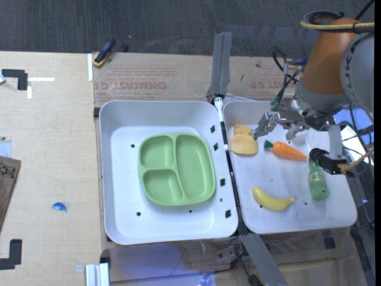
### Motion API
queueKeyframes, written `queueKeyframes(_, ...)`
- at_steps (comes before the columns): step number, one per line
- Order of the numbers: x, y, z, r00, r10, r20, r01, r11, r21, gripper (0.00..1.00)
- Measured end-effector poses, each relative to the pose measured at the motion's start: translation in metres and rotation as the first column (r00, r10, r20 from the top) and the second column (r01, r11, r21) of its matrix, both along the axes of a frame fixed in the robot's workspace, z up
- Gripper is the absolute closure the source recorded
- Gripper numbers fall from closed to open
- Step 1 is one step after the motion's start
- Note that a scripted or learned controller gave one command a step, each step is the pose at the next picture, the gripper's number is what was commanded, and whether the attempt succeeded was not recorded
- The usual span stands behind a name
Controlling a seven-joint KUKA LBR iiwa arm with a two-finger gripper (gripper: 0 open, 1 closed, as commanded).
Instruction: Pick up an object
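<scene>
The right bin (pixel 333 219) holds a pale yellow rounded toy food (pixel 243 143), an orange carrot (pixel 287 152), a green bottle (pixel 318 182) and a yellow banana (pixel 272 199). My gripper (pixel 277 128) hangs over the far part of this bin, just above the carrot and to the right of the pale yellow food. Its fingers stand open and apart, with nothing between them. The grey arm with its orange band (pixel 330 52) rises behind it at the upper right.
The left bin (pixel 119 130) holds a green divided plate (pixel 177 168). A grey divider post (pixel 221 64) stands at the back between the bins. Cables (pixel 342 162) hang near the bottle on the right.
</scene>
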State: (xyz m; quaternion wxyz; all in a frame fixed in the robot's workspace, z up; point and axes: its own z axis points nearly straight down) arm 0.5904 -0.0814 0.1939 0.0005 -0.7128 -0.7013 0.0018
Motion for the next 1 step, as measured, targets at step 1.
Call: queueKeyframes(1, 0.0029, -0.0590, -0.0933, 1.000, 0.019, 0.003, -0.019, 1.000, 0.000, 0.00)
